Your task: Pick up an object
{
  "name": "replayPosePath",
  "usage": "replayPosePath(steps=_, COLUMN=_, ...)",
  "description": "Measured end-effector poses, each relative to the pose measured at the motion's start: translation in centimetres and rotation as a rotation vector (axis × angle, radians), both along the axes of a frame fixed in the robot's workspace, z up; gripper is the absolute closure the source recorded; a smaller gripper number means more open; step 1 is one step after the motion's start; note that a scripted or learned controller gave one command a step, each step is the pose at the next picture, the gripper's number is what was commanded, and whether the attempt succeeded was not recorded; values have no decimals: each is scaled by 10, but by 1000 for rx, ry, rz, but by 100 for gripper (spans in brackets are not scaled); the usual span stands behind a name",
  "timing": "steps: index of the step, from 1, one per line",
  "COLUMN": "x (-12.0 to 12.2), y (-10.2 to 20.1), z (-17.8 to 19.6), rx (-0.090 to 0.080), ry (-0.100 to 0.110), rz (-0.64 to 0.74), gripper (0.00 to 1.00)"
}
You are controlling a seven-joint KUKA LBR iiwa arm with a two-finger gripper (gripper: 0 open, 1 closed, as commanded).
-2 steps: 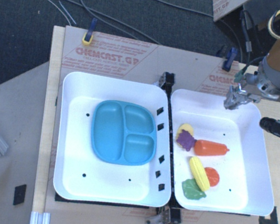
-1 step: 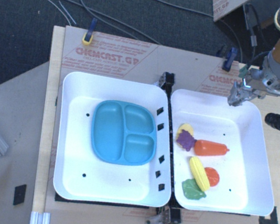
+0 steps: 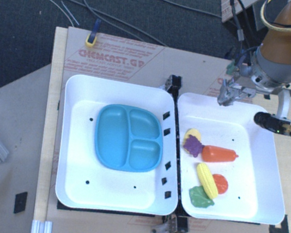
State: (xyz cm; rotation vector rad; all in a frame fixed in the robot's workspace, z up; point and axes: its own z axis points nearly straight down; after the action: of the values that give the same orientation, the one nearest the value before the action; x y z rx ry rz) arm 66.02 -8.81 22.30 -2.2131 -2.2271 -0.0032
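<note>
Poised above right bin's (image 3: 270, 162) far rim, gripper (image 3: 227, 97) empty, finger state impossible to tell; next: descending toward carrot (image 3: 219, 154), nearer, mid-bin.

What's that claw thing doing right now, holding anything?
Gripper: above the right bin's far rim, holding nothing; open or closed cannot be told.

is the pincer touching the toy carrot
Apart. In the camera view the pincer hangs over the right bin's far rim, with bare white bin floor between it and the toy carrot.
</note>
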Motion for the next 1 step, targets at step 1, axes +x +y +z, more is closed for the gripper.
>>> replayPosePath(steps=1, x=-2, y=59, z=-6, rx=0, ry=2, rz=0, gripper=100)
